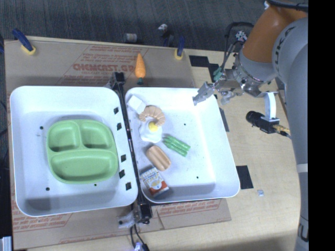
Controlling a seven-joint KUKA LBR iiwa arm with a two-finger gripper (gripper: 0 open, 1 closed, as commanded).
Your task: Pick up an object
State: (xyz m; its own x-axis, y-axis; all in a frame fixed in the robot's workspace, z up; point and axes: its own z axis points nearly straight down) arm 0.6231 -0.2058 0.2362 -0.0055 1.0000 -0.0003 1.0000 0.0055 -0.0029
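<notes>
1. Overhead, two white bins [209,156] are seen on the worktop [261,156].
2. A green divided plate [81,149] is held in the left bin.
3. The fingers [201,94] are seen empty; their spread cannot be told.
4. A hot dog [158,157], green beans [176,145] and a fried egg [152,131] are found in the right bin.

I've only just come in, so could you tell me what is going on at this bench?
A grey robot arm reaches in from the right, its end effector hovering over the far right corner of the right bin. It holds nothing yet. Toy food lies along that bin's left side: a croissant, a fried egg, green beans, a hot dog and a small carton. The left bin holds a green divided plate.
</notes>
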